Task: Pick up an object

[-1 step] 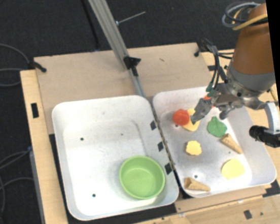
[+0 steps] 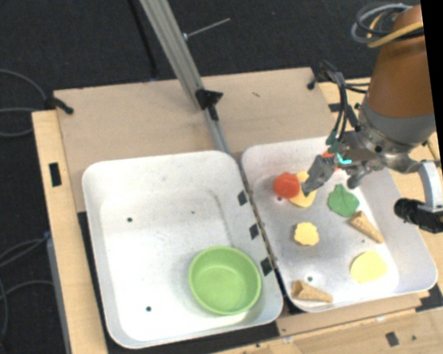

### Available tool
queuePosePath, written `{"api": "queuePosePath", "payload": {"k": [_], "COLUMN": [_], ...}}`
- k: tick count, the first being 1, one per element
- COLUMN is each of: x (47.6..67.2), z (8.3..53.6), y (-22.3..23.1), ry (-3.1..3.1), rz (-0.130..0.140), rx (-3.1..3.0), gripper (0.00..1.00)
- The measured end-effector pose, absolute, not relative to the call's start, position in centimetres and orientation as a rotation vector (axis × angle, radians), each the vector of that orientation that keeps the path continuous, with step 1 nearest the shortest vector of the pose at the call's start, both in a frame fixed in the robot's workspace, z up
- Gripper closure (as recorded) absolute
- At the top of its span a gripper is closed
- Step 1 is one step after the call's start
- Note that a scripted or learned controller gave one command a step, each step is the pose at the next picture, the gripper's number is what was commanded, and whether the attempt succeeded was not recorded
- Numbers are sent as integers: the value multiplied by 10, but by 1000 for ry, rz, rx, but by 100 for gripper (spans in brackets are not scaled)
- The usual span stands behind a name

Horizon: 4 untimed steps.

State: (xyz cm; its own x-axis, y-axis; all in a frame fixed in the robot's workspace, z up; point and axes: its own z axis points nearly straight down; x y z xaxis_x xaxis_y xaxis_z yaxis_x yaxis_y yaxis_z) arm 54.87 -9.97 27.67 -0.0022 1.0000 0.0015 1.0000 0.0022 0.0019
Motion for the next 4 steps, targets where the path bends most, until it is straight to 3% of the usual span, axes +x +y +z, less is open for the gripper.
{"api": "queuePosePath", "payload": {"k": [3, 4], "x": [542, 544], "z": [125, 139], "y": [-104, -102], "ry": [2221, 2215], "rz": [-9, 6], "rx": [2226, 2227], "gripper": [0, 100]}}
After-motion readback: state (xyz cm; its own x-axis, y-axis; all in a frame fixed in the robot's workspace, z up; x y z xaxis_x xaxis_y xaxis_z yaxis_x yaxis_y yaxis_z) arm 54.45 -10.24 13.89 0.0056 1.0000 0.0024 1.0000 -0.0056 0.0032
